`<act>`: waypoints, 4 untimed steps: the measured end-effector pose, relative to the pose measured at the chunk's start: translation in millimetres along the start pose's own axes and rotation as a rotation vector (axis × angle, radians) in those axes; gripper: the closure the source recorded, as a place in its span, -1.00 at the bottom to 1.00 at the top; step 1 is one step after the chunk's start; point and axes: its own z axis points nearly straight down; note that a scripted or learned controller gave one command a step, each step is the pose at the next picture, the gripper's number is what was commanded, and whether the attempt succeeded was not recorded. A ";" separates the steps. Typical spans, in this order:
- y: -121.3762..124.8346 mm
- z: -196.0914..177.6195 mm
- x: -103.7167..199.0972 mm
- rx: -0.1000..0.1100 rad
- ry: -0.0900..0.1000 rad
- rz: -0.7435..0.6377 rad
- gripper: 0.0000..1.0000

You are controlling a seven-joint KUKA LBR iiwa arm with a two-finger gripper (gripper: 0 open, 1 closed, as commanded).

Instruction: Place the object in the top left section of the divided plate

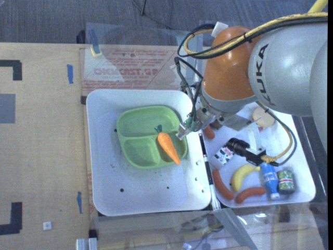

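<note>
- Here, in the camera view, the left white bin (pixel 104 181) holds a green divided plate (pixel 136 120) with three sections.
- A toy carrot (pixel 168 147) lies in the plate's right section, tilted, with its green top toward the middle of the plate and its tip over the lower right rim.
- The top left section of the plate has nothing in it.
- The end effector (pixel 188 126) is just beside the plate's right edge, above the carrot and near it; whether it is released or clenched, I cannot tell.
- The grey arm with the orange band (pixel 229 66) covers the upper part of the right bin (pixel 307 191).
- In the right bin lie a banana (pixel 240 175), two sausages (pixel 250 194), a small blue bottle (pixel 269 180) and a small green can (pixel 285 181).
</note>
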 end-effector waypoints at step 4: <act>-20.0 -198.3 -144.0 0.003 -0.002 0.086 1.00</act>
